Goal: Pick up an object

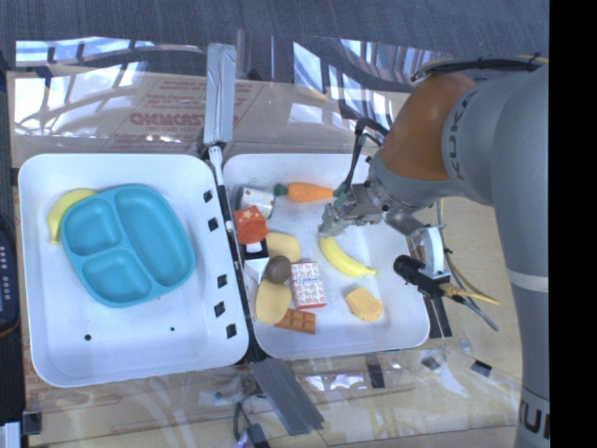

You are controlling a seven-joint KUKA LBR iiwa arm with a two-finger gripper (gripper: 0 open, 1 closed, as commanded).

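My gripper (338, 217) hangs low in the right bin (396, 334), just above the upper end of a yellow banana (344, 259). An orange carrot (310, 192) lies just to its upper left. The grey arm with its orange band comes in from the right and covers the bin's right part. Further left in this bin lie a red carton (250, 225), a small tin (256, 199), a brown ball (277, 269), a pale yellow piece (272, 301), a red and white box (308, 284), a brown waffle block (296, 321) and an orange wedge (364, 303).
The left bin (56, 343) holds a blue divided plate (128, 242) and a second yellow banana (63, 206) at the plate's upper left. A black divider with clips (224, 250) runs between the bins. A cable and black fitting (424, 278) hang at the right bin's edge.
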